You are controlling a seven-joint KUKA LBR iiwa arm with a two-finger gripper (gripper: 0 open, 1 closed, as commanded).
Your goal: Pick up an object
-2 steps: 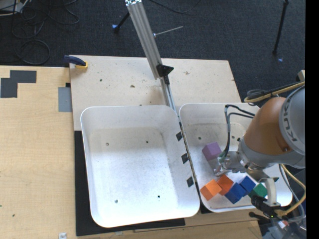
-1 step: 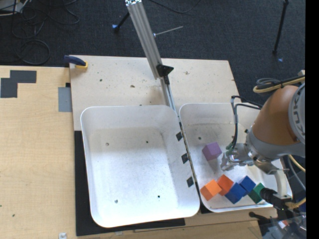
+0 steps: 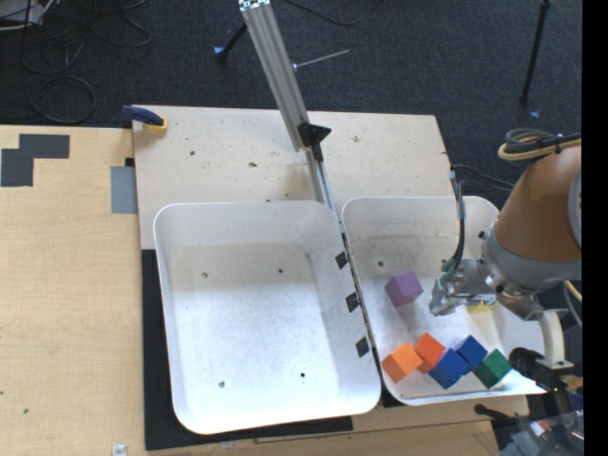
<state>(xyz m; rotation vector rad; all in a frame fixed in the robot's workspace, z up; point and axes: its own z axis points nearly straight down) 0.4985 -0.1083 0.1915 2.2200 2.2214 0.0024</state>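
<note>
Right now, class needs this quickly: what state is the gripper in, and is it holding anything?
Gripper: cannot be told; it sits low in the right bin, beside the purple cube.

High fixed camera, slanting down, both bins (image 3: 249,218)

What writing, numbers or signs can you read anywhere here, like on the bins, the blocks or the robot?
None: no readable word, number or brand appears.
Checkered black-and-white patch atop the slanted metal post: a pattern, not text.
Small black tabs along the left bin's inner wall: too small to tell if printed.
Purple block, orange blocks, blue blocks, green block: plain faces.
Orange-banded arm and tool: no legible label.
</note>
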